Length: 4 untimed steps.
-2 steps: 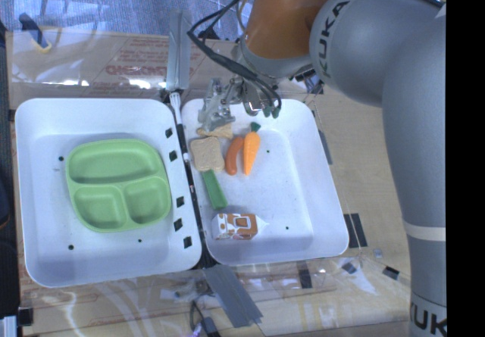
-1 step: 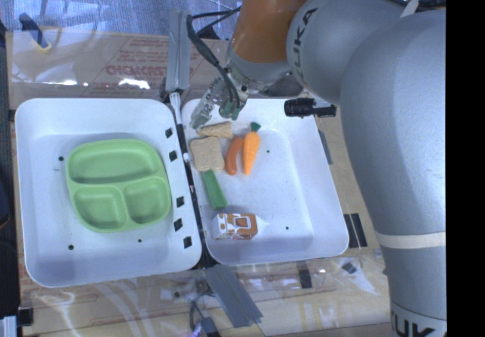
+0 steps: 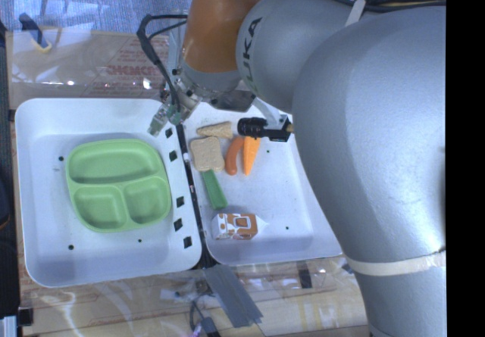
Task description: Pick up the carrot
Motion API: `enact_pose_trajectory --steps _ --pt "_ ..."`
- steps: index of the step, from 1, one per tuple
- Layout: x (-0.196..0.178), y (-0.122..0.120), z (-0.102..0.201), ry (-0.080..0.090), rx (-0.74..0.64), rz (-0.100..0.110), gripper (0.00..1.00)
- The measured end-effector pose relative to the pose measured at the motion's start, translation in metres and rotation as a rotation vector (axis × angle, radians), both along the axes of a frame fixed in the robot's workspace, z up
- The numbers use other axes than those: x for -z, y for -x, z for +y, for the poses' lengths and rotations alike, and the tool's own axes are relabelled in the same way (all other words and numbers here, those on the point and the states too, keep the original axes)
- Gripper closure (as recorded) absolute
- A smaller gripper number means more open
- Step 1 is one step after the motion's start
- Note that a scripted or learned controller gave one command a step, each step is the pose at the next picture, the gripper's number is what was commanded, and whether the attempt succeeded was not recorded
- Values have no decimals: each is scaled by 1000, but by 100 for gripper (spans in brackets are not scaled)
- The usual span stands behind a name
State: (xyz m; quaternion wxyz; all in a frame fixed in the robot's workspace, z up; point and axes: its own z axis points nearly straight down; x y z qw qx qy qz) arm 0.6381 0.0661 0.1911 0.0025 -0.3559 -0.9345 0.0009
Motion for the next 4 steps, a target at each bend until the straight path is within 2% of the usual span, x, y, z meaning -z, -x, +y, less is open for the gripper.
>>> enact_pose_trajectory --steps 1,2,3,4 --pt "-22 8 38 0 -85 -7 100" --pt "-62 1 98 -1 -96 -8 100" --pt "-52 23 154 2 193 -2 100" --pt "-42 76 147 1 -187 -3 100"
